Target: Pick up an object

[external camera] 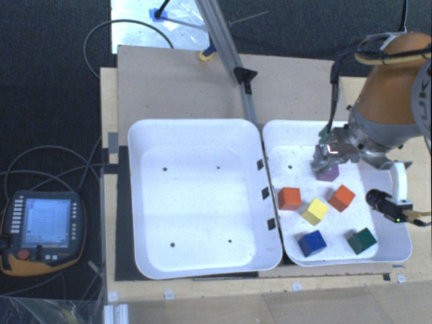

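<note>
1. From the camera view I see the gripper low in the right bin, directly over a purple block whose lower edge peeks out beneath it. I cannot tell how the gripper is set from this angle, nor whether the block is actually caught.
2. The other candidates lie in the same bin, toward its near side: an orange-red cube, an orange cube, a yellow cube, a blue cube and a green cube. The left bin sits just beside it on the tabletop.
3. My judgement is that the purple block is the target and the grasp is about to be tested.
4. What worries me: if the gripper is off-centre, the block could be pushed aside or tipped rather than gripped, and a lift would come up with nothing.
5. The orange cube and orange-red cube are near the purple block; a skidding block could knock them.
6. The wrist hardware hangs low near the bin's far-right wall, so a sideways correction risks a bump there.
</note>
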Available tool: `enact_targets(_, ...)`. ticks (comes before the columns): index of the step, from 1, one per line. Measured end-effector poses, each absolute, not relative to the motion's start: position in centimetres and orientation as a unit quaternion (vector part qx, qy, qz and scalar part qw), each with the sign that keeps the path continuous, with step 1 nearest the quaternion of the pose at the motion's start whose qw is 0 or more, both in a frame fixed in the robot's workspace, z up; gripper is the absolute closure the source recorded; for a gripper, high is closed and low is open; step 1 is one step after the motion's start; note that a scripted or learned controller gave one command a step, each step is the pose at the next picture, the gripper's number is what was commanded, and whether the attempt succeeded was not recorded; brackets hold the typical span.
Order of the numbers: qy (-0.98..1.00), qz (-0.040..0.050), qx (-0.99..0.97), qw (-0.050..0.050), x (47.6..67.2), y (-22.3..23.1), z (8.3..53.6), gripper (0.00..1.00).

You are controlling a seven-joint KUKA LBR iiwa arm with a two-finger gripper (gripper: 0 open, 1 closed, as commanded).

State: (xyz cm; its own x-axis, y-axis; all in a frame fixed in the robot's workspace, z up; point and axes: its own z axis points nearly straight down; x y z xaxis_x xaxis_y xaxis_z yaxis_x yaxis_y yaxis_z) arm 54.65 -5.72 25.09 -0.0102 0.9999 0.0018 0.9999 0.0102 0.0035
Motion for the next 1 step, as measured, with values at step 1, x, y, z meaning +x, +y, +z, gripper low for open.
enact_targets(1, 0.711, 0.0011, 0.704, -0.001, 53.53, -0.9, 23.96, 1.0)
